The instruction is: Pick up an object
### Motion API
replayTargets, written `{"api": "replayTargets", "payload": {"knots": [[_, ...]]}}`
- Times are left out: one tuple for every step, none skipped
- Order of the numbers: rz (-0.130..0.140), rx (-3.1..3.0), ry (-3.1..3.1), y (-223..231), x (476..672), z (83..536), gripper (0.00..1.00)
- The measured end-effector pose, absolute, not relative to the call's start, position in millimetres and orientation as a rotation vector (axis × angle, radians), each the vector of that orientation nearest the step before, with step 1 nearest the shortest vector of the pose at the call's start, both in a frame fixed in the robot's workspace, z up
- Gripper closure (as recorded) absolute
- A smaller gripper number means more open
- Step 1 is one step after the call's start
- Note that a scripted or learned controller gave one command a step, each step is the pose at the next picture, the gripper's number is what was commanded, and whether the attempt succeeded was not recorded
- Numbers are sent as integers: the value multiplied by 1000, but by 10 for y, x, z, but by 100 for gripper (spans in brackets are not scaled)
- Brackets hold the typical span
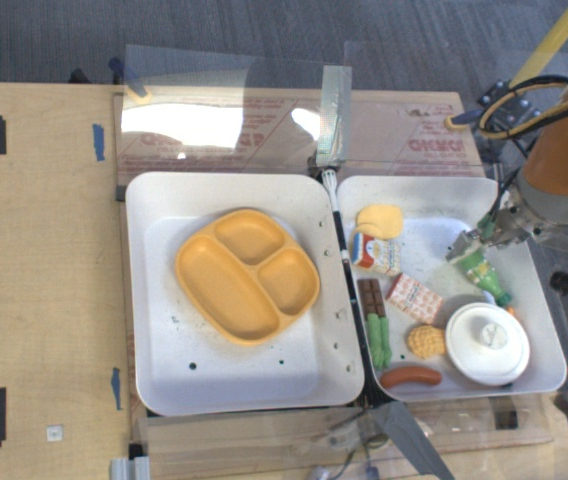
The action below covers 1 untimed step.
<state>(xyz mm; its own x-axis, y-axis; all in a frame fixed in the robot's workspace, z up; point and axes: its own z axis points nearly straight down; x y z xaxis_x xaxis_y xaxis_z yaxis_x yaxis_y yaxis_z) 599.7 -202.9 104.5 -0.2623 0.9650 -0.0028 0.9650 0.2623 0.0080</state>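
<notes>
Gripper (pixel 476 240) of mine sits low in the right bin (pixel 549 313) — just above a green packet (pixel 486 273); whether anything is pinched, I cannot tell.

Illumination is bright, even and diffuse, coming from overhead. A strong white glare patch lies on the clear plastic sheet (pixel 264 128) in the upper centre of the frame, washing out the print beneath it. The two white bins (pixel 154 368) read near overexposure, with soft, short shadows along their inner walls. The yellow divided plate (pixel 247 274) casts almost no shadow. Focus is moderately soft throughout; small items at right lack fine detail.
</notes>
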Motion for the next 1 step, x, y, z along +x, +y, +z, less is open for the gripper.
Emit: {"api": "replayTargets", "payload": {"knots": [[7,2381,2044,-1405,5702,2040,100]]}}
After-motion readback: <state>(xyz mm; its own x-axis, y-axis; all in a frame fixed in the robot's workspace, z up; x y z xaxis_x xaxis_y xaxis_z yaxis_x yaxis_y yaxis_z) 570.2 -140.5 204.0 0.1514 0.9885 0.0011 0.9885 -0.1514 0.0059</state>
